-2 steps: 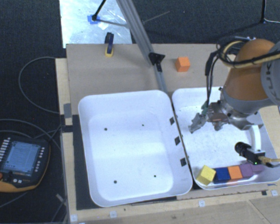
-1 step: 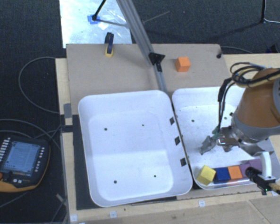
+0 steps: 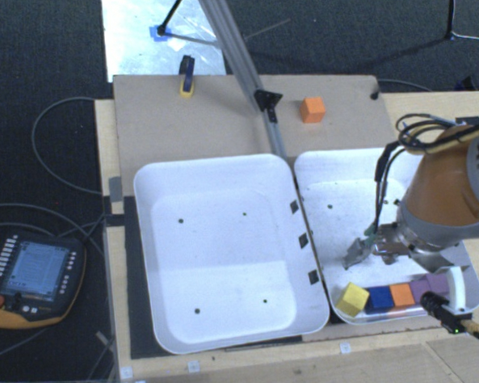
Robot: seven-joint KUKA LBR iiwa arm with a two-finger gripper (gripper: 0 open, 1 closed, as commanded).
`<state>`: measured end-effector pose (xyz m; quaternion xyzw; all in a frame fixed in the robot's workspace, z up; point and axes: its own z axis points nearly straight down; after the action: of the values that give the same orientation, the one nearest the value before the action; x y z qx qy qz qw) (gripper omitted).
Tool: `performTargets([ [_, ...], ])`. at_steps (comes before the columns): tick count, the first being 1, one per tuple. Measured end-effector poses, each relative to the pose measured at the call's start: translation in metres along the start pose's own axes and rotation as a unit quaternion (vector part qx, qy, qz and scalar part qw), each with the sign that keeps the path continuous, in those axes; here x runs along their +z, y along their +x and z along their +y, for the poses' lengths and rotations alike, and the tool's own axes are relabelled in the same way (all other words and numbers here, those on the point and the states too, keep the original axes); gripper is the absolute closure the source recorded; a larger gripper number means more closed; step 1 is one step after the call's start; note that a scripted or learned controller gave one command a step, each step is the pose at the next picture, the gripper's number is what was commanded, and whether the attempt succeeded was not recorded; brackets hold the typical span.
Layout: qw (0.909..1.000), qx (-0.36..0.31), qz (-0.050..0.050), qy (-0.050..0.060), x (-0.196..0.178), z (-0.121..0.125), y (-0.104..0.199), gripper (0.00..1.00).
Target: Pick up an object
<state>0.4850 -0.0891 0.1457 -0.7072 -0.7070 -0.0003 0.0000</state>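
One gripper (image 3: 358, 253) over right bin (image 3: 336, 181), fingers apart, holding nothing, blocks (image 3: 381, 298) nearby

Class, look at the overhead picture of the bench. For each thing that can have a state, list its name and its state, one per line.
end effector: low inside the right bin, holding nothing that can be seen
yellow block: lying in the right bin, tilted
blue block: lying beside the yellow block
orange block in bin: lying, ungrasped
purple block: lying, partly hidden by the arm
orange cube: resting on the board behind the bins
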Motion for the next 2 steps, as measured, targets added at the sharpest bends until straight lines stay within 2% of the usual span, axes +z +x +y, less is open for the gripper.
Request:
performTargets([
  [1, 1.0, -0.005, 0.001, -0.003, -0.047, 0.002, 0.053, 0.0],
  [2, 1.0, -0.004, -0.001, -0.006, -0.171, 0.042, 0.057, 0.0],
])
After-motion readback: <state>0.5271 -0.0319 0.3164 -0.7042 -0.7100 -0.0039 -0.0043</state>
